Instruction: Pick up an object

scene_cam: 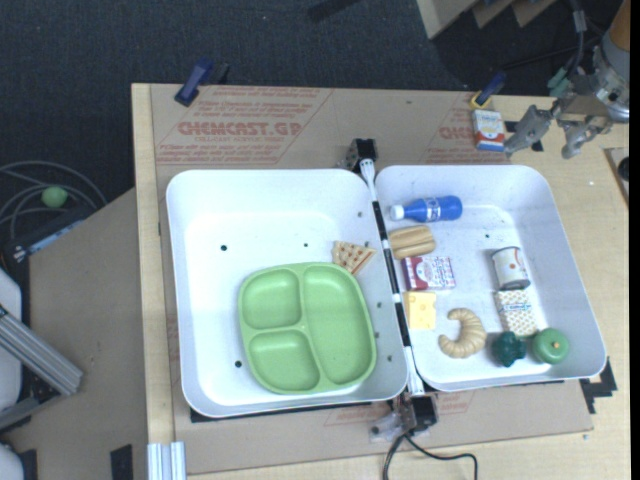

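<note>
My gripper (pixel 545 140) hangs open at the top right, over the bench beyond the far edge of the right bin (pixel 570 230), with nothing between its fingers. The right bin holds a blue bottle (pixel 430 209), a bread roll (pixel 412 240), a red and white packet (pixel 428 272), a yellow cheese slice (pixel 421 311), a croissant (pixel 463 332), a small can (pixel 509 265), a patterned packet (pixel 518 311), a dark green piece (pixel 507 348) and a green round piece (pixel 550 346). In the left bin (pixel 200 268) lie a green divided plate (pixel 305 325) and a waffle (pixel 351 256).
A small red and white box (pixel 488 128) lies on the bench just left of the gripper. Blue clamps (pixel 198 80) sit at the board's far edge. Cables run along the divider between the bins (pixel 385 258).
</note>
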`<action>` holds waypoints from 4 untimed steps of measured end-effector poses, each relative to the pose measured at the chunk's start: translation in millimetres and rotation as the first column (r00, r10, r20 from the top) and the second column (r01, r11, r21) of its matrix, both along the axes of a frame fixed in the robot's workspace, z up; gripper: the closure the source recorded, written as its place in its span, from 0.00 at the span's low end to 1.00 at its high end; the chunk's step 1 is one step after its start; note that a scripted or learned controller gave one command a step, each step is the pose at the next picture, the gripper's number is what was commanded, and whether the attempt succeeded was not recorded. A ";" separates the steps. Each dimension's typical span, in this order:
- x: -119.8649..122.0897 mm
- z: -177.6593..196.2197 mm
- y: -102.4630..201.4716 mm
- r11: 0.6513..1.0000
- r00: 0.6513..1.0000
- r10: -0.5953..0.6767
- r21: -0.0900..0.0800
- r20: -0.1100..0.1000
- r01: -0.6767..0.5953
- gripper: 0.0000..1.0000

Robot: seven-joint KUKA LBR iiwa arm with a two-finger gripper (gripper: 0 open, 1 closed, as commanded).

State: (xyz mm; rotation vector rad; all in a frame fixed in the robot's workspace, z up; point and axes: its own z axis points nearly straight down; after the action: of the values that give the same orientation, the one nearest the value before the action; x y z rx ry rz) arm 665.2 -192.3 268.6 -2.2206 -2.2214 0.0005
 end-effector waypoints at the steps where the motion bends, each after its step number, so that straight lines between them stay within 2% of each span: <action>1: -55.7 -175.9 21.9 1.000 1.000 -0.001 0.002 -0.006 0.001 0.00; 2: -49.0 -82.0 114.7 1.000 1.000 0.003 0.002 0.005 -0.003 0.00; 3: -17.1 -83.8 147.0 1.000 1.000 0.000 0.000 0.003 0.000 0.00; 4: -92.3 -143.8 88.8 1.000 1.000 -0.003 -0.001 -0.002 0.003 0.00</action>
State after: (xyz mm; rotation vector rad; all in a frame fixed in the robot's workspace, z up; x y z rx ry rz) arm 572.8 -103.5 124.8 -2.2235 -2.2174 0.0046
